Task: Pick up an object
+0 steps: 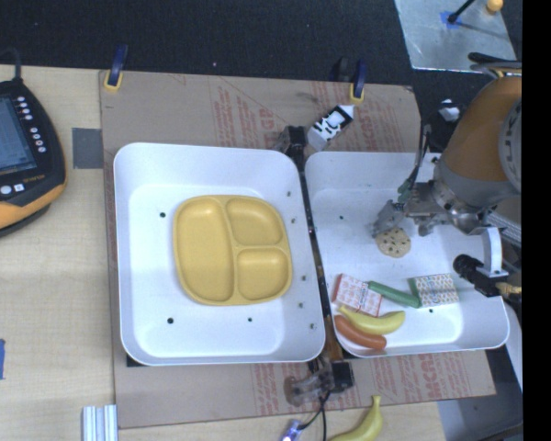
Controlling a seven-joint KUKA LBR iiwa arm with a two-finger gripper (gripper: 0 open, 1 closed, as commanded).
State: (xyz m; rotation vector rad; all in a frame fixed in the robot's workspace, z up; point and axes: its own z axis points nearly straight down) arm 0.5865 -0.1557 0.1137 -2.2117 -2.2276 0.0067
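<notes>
A pale wood surface [46, 274] under brown cardboard carries 2 white bins — the left bin [133, 246] holds 1 yellow divided plate [231, 248]. The right bin [349, 191] holds 1 cookie [394, 242] — directly under the jaws [390, 219], whose opening I cannot tell — plus 1 banana [375, 321] and 1 hot dog [358, 334].

Round cookie [394, 242], flat, right bin [349, 182]

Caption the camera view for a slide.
Gripper poised over a cookie in the right bin; yellow divided plate in the left bin.
</notes>
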